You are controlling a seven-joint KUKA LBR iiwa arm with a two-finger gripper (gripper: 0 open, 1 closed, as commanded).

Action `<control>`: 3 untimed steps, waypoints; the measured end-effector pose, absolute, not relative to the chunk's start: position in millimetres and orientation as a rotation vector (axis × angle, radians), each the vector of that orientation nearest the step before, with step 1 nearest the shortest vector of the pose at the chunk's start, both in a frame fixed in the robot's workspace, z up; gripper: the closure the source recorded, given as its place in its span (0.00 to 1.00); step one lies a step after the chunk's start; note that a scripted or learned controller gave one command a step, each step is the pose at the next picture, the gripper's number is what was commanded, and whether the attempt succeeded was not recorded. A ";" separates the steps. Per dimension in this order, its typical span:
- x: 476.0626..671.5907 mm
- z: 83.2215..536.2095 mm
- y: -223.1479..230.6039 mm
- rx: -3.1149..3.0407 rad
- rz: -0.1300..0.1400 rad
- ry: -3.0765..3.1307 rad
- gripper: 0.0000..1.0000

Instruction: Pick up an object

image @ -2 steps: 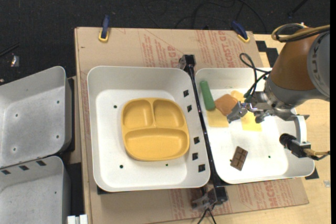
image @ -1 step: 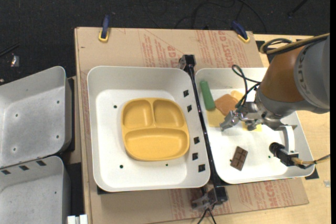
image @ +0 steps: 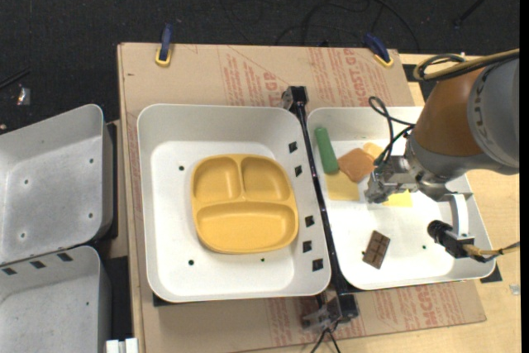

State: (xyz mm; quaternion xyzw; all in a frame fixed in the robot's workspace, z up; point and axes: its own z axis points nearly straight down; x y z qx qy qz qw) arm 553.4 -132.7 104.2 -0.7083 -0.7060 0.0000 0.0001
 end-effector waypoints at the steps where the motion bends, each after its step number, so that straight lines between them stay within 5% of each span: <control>1: 552.9 167.6 -134.9 -2.224 -0.005 -2.227 1.00; 3: 555.7 253.6 -125.1 -2.219 0.000 -2.225 1.00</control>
